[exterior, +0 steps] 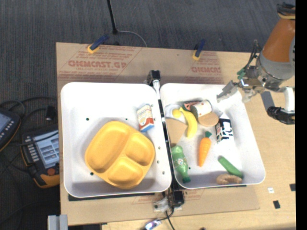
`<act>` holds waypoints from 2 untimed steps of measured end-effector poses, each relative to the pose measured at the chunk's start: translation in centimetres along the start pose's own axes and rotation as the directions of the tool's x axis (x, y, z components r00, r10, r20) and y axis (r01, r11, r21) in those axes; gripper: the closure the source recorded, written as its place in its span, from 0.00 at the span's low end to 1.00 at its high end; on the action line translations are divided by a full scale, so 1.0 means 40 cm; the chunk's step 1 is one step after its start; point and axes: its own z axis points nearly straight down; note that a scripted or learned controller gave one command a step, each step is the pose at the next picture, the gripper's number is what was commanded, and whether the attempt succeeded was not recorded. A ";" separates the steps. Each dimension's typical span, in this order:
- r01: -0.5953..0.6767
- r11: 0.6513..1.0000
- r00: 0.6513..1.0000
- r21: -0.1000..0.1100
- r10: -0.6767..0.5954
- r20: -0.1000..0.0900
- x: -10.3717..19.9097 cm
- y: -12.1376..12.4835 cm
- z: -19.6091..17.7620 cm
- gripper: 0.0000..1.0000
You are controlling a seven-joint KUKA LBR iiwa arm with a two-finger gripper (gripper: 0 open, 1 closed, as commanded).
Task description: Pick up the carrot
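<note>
The small orange carrot with a green top [204, 149] lies in the right white plastic bin [254, 150], near the middle of it, with its green top pointing away from the camera. Just left of the carrot is a yellow banana [188, 120], and further left of the carrot is a green bottle with a white label [180, 163]. Just right of the carrot sits a small black and white carton [223, 130]. A long green pod [230, 166] lies to the right of the carrot, nearer the camera, and a brown peanut-shaped thing [229, 178] lies below that. A round tan slice [208, 119] sits just behind the carrot. The end effector [235, 91] hangs over the bin's far right corner, well apart from the carrot. I cannot tell if it is released or clenched, and nothing shows in it. Far left of the carrot, in the left white bin [76, 104], rests a big yellow plastic tray with three dips [120, 153] and a small red and blue carton [145, 117]. Both bins sit on the tan tabletop [276, 166].
</note>
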 end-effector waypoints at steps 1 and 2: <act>0.276 0.961 0.961 -0.009 -0.276 0.007 0.099 -0.169 0.205 0.00; 0.301 0.954 0.954 -0.001 -0.301 0.000 0.174 -0.225 0.259 0.00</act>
